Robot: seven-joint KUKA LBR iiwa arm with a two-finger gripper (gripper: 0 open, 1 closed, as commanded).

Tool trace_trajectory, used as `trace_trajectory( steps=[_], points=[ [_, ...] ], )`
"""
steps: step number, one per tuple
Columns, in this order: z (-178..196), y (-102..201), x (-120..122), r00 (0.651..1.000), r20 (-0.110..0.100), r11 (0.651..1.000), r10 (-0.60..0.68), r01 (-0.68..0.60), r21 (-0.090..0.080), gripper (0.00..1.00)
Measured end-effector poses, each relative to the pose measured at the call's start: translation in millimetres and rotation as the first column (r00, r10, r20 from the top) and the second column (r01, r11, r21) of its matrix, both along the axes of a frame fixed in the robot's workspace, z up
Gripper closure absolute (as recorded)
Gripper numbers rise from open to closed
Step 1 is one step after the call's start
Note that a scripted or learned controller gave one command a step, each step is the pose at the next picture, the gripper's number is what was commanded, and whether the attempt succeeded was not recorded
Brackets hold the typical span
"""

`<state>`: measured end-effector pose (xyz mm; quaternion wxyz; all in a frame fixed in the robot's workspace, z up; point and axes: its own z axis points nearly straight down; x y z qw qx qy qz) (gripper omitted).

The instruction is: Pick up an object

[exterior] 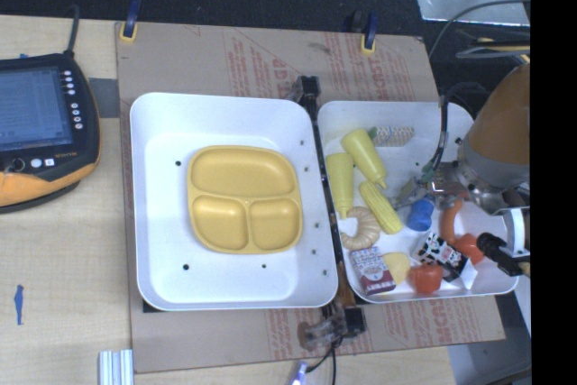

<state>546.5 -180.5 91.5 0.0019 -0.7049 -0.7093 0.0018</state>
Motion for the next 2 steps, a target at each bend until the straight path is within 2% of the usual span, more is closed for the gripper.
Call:
trace_trajectory(
  steps=[1, 2],
  points=[
    [10, -1, 0, 1.0, -0.002, 1.0, 0.004, -0.004, -0.001, 1.0],
    [119, 79, -38, 1.0, 0.003, 1.0, 0.0, 0.0, 0.001, 1.0]
  ],
)
